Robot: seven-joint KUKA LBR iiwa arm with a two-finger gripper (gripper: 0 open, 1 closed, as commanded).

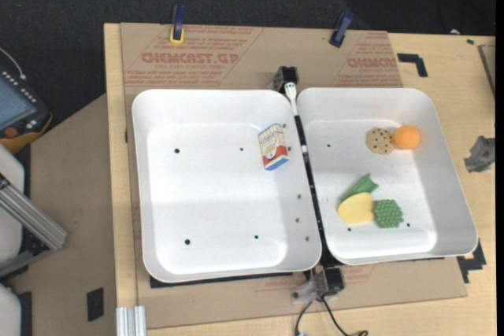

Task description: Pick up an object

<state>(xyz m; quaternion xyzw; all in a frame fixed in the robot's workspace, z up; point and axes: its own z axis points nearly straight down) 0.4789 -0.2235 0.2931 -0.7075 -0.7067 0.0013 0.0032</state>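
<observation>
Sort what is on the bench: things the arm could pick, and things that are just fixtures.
Pickable:
small carton in left bin
cookie, orange ball, yellow piece, green bumpy piece, green leaf piece in right bin

Fixtures:
blue clamps
cardboard sheet

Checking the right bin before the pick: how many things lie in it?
5. A cookie and an orange touch near the back; a green piece, a yellow fruit and a green knobbly thing cluster near the front. None seem hidden.
</observation>
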